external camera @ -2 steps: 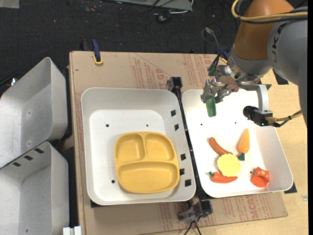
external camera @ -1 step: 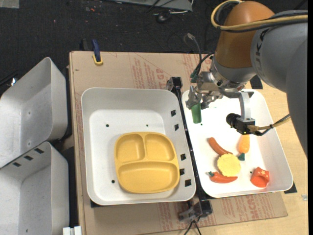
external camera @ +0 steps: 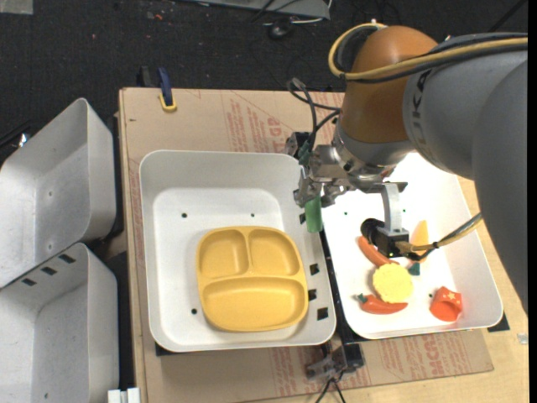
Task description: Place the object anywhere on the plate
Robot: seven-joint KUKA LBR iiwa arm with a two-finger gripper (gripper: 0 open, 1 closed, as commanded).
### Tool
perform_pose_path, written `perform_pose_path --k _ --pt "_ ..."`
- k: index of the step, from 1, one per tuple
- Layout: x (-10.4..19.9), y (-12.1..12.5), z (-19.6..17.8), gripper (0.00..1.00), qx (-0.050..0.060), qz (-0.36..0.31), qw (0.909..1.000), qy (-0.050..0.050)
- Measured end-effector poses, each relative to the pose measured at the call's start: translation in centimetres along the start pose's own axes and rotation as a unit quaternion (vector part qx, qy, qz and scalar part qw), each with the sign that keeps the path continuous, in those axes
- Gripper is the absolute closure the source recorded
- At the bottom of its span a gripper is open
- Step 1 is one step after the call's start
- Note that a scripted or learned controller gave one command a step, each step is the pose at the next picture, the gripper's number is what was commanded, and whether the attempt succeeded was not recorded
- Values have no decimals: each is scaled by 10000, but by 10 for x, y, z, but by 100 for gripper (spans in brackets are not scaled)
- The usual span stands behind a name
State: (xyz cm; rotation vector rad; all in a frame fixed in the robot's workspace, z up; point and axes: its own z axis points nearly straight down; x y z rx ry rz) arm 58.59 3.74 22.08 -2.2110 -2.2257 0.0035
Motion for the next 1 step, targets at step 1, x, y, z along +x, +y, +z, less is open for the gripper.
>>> perform_pose_path --k 1 --pt "37 -30 -9 100 -7 0 10000 1"
